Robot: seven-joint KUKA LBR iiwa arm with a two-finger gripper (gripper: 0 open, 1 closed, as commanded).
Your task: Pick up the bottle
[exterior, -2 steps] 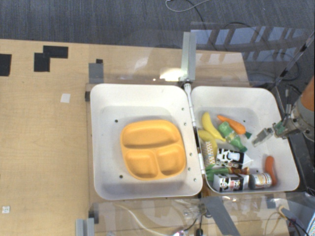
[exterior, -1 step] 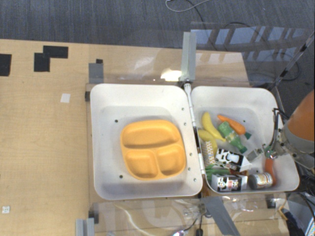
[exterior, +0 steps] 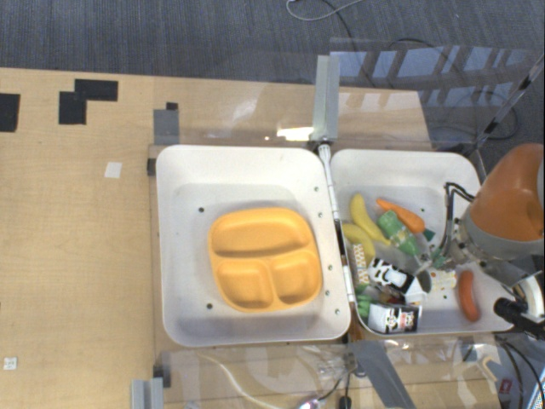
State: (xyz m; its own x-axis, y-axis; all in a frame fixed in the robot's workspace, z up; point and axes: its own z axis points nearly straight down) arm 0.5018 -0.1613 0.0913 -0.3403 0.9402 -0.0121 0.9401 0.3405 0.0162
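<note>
Hovering at four o'clock of the green bottle [exterior: 400, 233] — gripper [exterior: 428, 273] jaw state unreadable — risking snagging the carrot [exterior: 402, 215] or banana [exterior: 365, 218] crowding it.

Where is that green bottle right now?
The green bottle lies in the right bin, between the yellow bananas on its left and the orange carrot just above it, with the robot's hand close by at its lower right.
</note>
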